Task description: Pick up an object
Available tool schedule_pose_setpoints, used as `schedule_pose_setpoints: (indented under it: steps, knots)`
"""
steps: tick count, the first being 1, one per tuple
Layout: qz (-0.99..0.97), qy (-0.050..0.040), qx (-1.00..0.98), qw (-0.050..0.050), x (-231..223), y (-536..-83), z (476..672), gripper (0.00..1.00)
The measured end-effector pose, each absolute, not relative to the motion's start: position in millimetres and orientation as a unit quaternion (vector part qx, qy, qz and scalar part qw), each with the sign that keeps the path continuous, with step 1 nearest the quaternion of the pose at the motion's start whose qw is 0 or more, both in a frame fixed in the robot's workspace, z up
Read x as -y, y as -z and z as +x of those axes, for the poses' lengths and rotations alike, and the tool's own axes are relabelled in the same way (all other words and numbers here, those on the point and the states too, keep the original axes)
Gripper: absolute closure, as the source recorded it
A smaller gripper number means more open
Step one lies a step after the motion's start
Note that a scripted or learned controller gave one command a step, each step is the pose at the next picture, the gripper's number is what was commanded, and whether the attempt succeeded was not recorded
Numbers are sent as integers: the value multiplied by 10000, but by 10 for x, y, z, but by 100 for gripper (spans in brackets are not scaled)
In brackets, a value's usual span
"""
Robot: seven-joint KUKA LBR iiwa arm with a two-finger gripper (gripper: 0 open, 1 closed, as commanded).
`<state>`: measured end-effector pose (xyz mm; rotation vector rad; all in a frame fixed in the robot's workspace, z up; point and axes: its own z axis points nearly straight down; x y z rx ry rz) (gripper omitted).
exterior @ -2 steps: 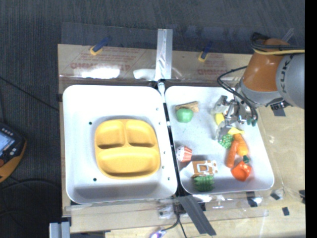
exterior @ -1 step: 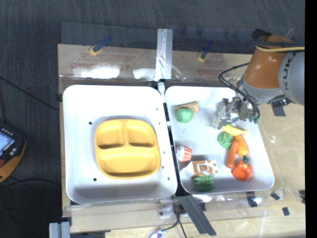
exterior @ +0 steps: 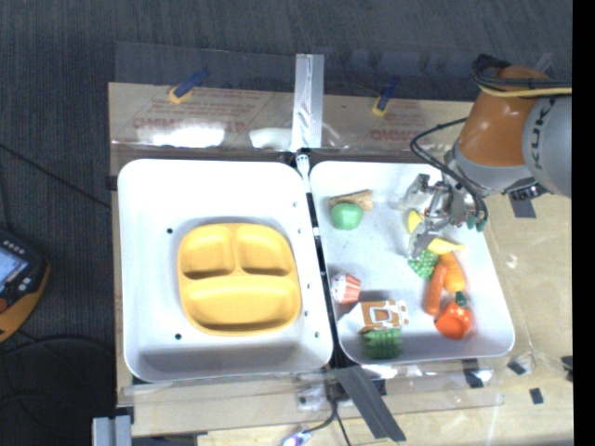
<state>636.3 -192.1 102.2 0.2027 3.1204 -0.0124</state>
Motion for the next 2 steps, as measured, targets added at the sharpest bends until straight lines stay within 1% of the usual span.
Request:
schedule_pose_setpoints:
  steps: [1,2]
  knots:
    - [1109,-6,-9938,64,1952,-897,6216,0]
    - [1098,22,-9939,90,1952,-1020,6236,100]
